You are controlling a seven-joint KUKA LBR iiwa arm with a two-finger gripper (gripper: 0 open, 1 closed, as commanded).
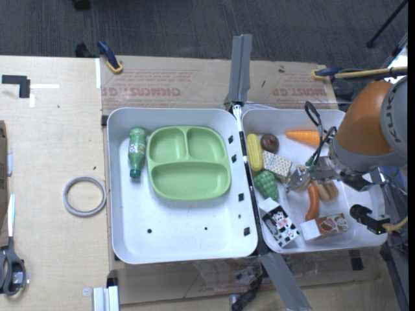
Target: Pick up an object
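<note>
My gripper (299, 179) hangs low in the middle of the right bin (363, 238), below the orange wrist band. Just under and right of it lie an orange-red sausage (313, 201) and a tan bun (328, 190). To its left sit a checkered cracker (277, 165) and a green leafy toy (266, 184). A yellow corn cob (253, 151), a brown donut (269, 142) and a carrot (303, 136) lie toward the far side. A cow-print box (280, 226) and a small picture box (327, 226) rest near the front wall. I see nothing held.
The left bin (181, 238) holds a green divided plate (189, 161) and a green bottle (136, 151) beside it. On the bench to the left lie a tape ring (84, 195) and scissors (11, 269). A divider clamp (238, 76) stands between the bins.
</note>
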